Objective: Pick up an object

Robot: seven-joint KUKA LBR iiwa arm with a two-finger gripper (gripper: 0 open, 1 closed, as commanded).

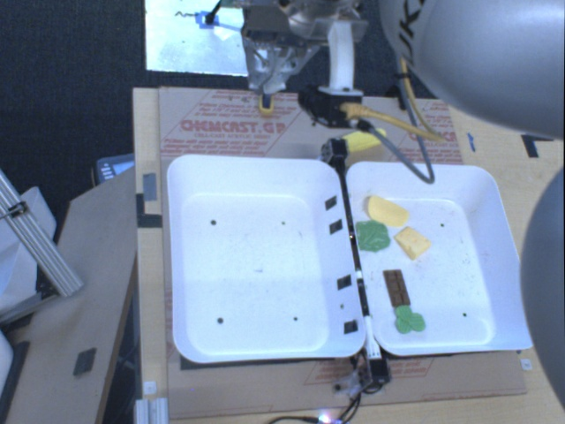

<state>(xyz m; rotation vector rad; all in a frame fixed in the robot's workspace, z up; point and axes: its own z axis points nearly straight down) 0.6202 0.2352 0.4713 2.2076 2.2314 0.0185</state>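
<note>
The gripper (267,87) is hanging beyond the left bin (190,237)'s far rim, fingers narrowed around a small yellow piece (266,106), while 5 objects are lying in the right bin (503,237).

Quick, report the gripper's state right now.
Gripper: raised beyond the bins' far edge, with a small yellow piece at its fingertips; whether it is gripped cannot be told.
</note>
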